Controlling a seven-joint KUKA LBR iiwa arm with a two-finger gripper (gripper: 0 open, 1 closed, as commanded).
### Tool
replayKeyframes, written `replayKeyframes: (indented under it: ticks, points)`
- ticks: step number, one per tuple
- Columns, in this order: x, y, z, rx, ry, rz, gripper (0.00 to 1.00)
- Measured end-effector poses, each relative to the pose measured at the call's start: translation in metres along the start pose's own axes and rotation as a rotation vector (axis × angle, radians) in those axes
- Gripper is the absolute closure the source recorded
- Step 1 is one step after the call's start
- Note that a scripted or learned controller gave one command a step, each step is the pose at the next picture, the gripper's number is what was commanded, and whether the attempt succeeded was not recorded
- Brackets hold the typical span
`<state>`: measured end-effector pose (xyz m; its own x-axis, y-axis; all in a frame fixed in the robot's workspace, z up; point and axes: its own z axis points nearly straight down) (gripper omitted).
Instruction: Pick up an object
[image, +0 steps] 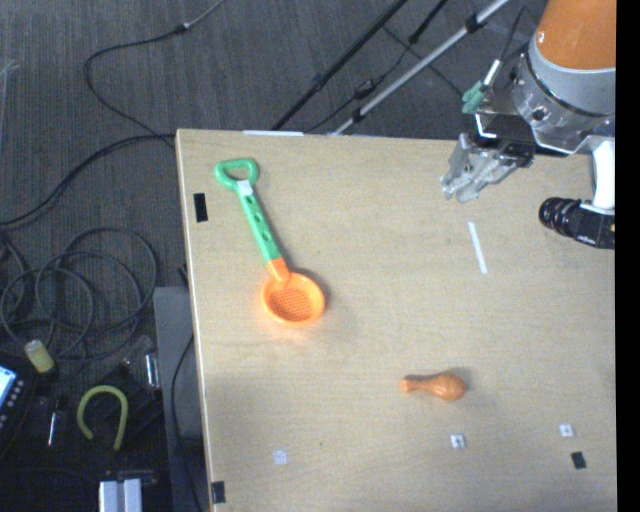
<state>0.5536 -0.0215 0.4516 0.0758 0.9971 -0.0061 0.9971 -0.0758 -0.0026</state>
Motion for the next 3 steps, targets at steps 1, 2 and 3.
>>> replayKeyframes:
  ticks: [1, 2, 3]
  points:
    - [0.0, 0.001, -0.009, 0.001, -0.003, 0.001, 1.0]
    - [-0.001, 0.001, -0.018, 0.001, -0.006, 0.003, 1.0]
    - [-0.001, 0.002, -0.027, 0.002, -0.008, 0.004, 1.0]
